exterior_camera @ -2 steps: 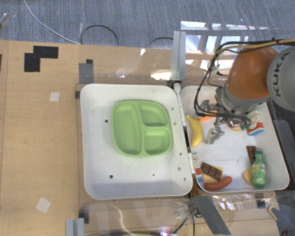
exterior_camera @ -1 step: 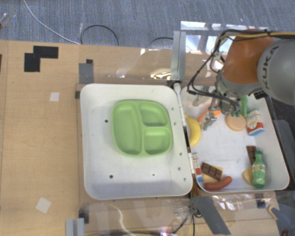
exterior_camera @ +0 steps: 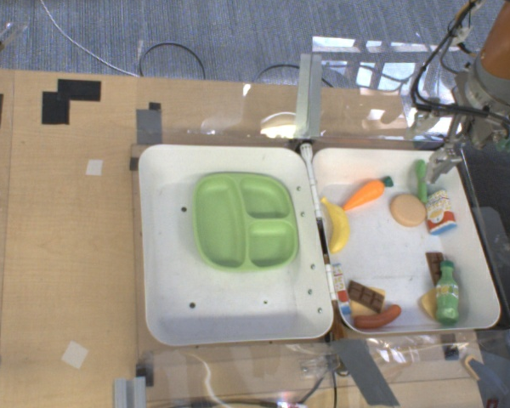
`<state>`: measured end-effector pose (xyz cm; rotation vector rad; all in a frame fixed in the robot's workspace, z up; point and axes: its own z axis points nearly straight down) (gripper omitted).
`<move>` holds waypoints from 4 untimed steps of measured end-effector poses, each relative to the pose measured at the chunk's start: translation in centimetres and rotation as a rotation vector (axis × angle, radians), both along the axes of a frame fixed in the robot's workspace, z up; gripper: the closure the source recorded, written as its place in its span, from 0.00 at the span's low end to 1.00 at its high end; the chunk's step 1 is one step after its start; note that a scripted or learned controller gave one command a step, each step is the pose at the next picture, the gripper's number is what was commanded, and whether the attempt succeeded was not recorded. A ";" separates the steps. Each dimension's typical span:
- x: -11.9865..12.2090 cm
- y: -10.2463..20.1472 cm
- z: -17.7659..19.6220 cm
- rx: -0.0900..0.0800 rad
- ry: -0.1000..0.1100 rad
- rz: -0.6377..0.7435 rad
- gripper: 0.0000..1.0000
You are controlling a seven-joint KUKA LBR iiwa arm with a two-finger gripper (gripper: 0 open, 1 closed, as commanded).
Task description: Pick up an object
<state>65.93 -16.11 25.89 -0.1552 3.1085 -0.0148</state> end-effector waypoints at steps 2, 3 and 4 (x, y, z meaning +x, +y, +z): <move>1.1 7.1 -16.3 0.010 0.024 -0.111 0.00; 0.6 1.4 -6.9 0.001 0.013 0.176 0.00; 1.2 7.8 -16.8 0.005 0.014 0.157 0.00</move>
